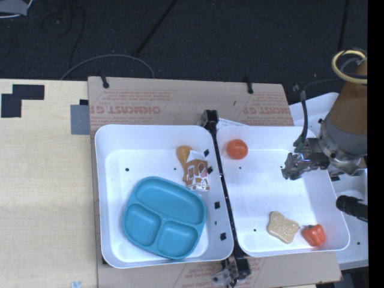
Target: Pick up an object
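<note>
Over right bin: gripper (292, 167) hovering, fingers' state can't tell, nothing seen in them
targets: orange ball (237, 149) near divider; toast (282, 227) beside red pepper (314, 235)
risk: ball likely rolls off; toast/pepper touching, double-grab

Arm (351, 116) was grey, broad and rounded, widening toward wrist. Orange band (355, 71) sat above grey section, ringed by pale yellowish loop of cable. Black cable ran down arm's left side, curving toward wrist. Pincer (294, 167) was dark metal, compact and blocky, with small bright metallic parts and short black wires around its housing. Black cylindrical part jutted out below wrist.
</note>
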{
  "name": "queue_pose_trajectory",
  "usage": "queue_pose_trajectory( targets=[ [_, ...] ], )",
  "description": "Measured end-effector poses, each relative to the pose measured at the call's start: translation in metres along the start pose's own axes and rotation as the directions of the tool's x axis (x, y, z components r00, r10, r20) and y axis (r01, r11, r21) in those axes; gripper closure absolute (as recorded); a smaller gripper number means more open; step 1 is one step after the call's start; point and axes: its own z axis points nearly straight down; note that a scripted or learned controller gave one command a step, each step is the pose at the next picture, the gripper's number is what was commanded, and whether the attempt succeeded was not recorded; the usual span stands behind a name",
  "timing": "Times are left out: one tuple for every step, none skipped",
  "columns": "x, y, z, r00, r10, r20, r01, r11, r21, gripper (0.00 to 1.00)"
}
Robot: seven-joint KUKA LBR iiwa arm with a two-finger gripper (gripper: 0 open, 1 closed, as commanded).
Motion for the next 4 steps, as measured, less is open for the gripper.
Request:
queue_pose_trajectory(
  targets=[
    [0.057,-0.006,-0.001,1.0,-0.001,0.0,0.001,1.0,0.0,1.0],
    [0.114,-0.01,0.001,1.0,0.0,0.001,0.0,1.0,0.001,1.0],
    [0.171,-0.008,0.004,1.0,-0.001,0.001,0.001,1.0,0.0,1.0],
    [0.217,-0.013,0.028,1.0,0.0,0.002,0.0,1.0,0.004,1.0]
  ],
)
